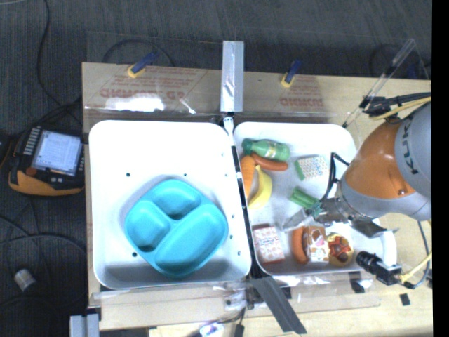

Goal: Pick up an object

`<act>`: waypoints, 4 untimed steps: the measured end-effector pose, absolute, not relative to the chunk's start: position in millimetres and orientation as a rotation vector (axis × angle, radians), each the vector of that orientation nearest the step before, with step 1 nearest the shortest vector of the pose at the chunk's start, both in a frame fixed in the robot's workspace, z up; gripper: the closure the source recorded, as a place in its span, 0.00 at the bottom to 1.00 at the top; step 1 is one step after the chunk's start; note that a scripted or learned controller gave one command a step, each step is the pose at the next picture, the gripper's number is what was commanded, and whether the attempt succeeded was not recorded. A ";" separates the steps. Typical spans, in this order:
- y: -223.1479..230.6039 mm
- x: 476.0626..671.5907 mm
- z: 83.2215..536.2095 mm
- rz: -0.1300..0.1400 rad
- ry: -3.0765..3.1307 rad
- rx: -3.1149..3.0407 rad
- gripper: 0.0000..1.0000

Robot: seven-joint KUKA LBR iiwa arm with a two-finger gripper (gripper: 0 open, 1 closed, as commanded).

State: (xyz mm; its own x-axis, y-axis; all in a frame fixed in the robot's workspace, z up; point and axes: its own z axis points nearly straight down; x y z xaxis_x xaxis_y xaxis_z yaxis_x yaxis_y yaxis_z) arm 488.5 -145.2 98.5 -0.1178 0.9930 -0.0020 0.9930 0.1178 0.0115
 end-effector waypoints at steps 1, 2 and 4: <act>-155.6 484.5 186.1 0.000 2.618 1.736 0.00; -141.0 484.0 93.4 0.000 2.615 1.743 0.00; -49.6 583.4 231.5 -0.004 2.597 1.767 1.00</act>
